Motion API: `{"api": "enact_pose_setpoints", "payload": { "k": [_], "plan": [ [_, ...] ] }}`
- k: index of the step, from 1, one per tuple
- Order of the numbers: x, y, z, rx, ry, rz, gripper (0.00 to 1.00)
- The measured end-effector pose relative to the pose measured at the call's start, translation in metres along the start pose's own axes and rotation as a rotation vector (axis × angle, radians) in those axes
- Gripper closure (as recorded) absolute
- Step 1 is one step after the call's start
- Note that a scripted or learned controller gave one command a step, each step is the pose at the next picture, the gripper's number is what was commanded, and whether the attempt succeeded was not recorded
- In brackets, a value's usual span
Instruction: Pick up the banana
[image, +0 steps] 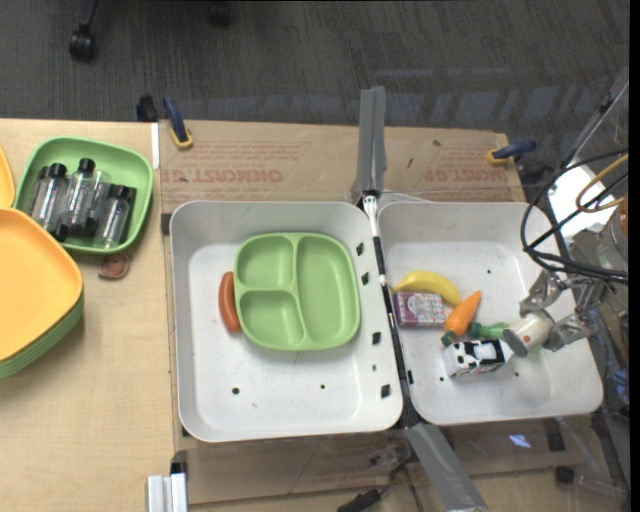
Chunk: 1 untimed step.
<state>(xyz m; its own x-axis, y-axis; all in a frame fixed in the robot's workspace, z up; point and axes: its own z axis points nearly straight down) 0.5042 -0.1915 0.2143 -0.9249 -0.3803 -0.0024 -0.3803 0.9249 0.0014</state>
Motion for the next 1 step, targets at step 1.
{"api": "enact_pose_setpoints", "payload": {
  "k": [1],
  "plan": [
    [0.006, -0.0273, 0.0114, 0.001, -0.001, -0.195, 1.0]
  ]
}}
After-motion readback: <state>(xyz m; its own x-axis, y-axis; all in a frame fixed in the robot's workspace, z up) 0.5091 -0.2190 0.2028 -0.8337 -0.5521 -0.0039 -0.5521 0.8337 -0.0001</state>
